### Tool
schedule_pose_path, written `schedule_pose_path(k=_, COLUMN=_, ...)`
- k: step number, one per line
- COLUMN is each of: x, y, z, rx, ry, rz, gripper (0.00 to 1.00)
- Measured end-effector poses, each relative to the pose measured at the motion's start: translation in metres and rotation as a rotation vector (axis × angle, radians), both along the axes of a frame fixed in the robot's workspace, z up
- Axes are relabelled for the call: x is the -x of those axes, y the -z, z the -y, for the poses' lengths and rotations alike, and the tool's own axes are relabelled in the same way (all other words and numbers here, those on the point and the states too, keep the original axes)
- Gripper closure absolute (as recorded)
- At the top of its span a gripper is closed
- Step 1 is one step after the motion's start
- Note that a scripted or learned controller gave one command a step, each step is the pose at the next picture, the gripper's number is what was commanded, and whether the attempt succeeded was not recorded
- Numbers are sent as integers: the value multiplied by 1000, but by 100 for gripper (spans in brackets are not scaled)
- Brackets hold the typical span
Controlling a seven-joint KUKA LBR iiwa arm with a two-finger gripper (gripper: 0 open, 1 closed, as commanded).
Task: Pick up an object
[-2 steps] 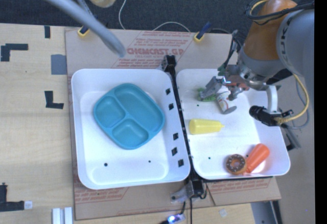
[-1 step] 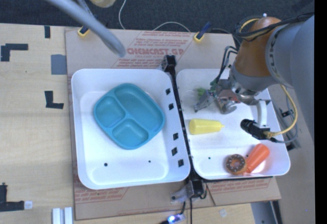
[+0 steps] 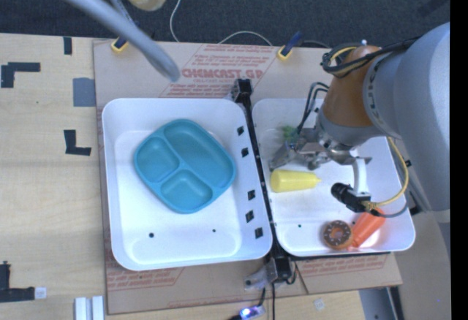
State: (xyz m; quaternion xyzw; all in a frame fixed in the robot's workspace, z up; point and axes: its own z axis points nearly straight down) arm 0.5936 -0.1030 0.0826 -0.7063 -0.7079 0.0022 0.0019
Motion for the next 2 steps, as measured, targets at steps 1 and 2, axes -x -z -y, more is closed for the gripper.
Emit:
schedule_pose_path(k=1, x=-1, y=-11, z=0, rx=0, ry=-1, rz=-1, gripper=100)
schedule_pose_path(k=2, x=7, y=-61, z=5, rx=0, ry=1, rz=5, gripper=100)
